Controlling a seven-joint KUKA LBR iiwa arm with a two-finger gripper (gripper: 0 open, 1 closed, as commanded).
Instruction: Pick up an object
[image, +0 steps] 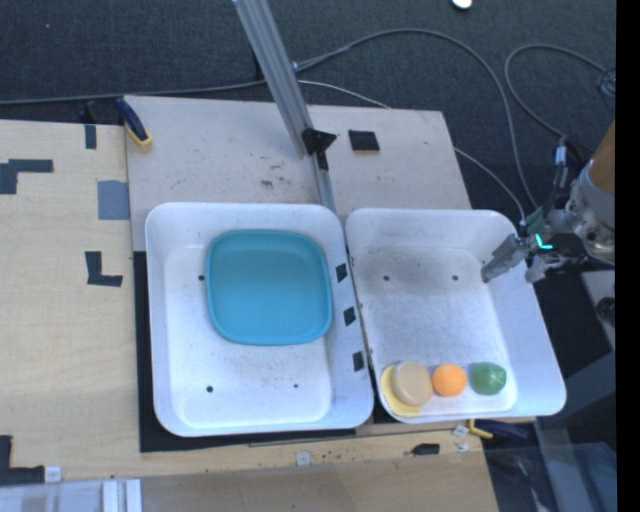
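Observation:
Three small objects lie in a row along the near wall of the right bin (440, 300): a tan round piece (410, 382) resting on something yellow, an orange ball (449, 380) and a green ball (488, 378). My gripper (515, 265) hangs over the bin's far right rim, well behind the row. It is open, its two grey fingers spread apart with nothing between them. The arm's wrist enters at the right edge.
A teal square plate (268, 286) lies in the left bin (175, 330). A metal pole (290, 90) slants up from the seam between the bins. Cables run across the dark floor behind the right bin. A yellow-tipped tool (135, 125) rests at the bench's back left.

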